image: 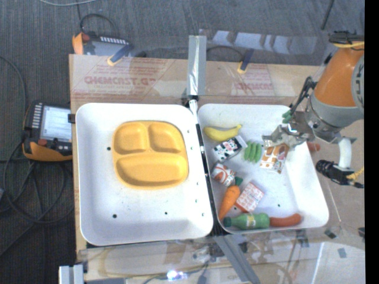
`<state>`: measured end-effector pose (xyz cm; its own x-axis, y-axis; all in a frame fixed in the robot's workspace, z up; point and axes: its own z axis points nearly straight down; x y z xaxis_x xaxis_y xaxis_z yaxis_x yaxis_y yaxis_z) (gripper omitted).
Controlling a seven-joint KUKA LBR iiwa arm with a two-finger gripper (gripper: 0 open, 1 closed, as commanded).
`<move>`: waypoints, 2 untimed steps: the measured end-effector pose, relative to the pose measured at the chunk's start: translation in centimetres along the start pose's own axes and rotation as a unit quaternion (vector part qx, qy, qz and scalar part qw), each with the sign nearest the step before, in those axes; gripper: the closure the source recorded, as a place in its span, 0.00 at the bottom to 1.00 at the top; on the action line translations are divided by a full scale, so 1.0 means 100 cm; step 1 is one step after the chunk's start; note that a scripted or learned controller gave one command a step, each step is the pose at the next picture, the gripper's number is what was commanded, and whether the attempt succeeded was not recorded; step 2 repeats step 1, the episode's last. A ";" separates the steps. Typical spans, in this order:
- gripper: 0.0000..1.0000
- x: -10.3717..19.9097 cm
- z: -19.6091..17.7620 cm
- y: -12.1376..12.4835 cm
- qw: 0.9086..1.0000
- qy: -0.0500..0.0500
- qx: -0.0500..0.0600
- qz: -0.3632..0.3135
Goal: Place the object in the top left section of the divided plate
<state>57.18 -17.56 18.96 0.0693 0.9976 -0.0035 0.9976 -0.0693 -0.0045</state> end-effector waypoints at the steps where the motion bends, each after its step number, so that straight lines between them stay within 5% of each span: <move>1: 1.00 0.072 -0.041 0.035 0.993 0.001 -0.001 -0.114; 2: 1.00 0.072 -0.041 0.035 0.993 0.001 -0.001 -0.114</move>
